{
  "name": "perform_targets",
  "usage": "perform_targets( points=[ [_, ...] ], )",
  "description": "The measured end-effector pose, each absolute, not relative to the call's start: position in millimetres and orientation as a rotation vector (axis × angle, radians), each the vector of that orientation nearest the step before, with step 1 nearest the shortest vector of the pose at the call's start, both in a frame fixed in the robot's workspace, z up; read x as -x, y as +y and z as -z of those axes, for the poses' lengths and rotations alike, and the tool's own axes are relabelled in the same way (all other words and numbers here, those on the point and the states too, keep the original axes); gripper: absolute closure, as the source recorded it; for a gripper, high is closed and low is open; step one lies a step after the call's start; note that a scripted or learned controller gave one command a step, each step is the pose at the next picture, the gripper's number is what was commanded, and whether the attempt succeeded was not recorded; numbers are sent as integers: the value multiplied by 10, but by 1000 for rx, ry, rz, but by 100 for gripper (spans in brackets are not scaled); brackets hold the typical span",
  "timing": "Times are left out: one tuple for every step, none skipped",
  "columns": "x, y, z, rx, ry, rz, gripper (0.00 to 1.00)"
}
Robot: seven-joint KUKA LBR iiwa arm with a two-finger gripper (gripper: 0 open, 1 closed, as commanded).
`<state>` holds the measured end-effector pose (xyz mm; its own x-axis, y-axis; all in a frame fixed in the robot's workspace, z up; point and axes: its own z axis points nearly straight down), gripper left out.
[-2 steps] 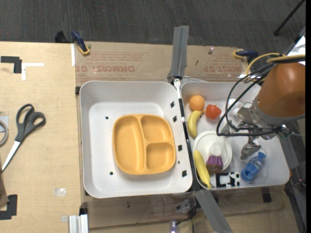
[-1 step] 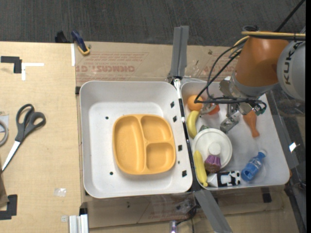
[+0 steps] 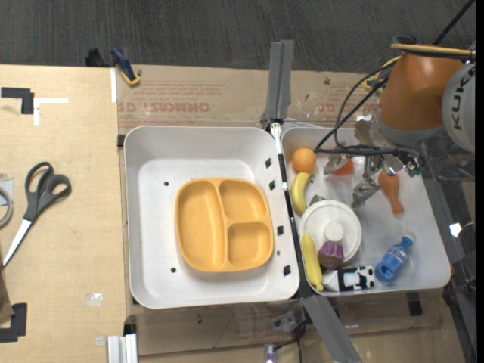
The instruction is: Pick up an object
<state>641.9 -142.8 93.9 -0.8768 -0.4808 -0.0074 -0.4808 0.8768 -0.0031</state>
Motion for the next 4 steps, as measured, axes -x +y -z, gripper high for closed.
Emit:
perform_targets(
  points=[
    [-5646, -1483, -927, 624, 3075, 7, 0],
    [-6515, -1323, -931, 620, 3074, 1, 0],
    [-6608, -1172, -935, 373, 3112, 1, 0],
    [-6367, -1920, -1068, 166, 3132, 1, 0]
  ],
)
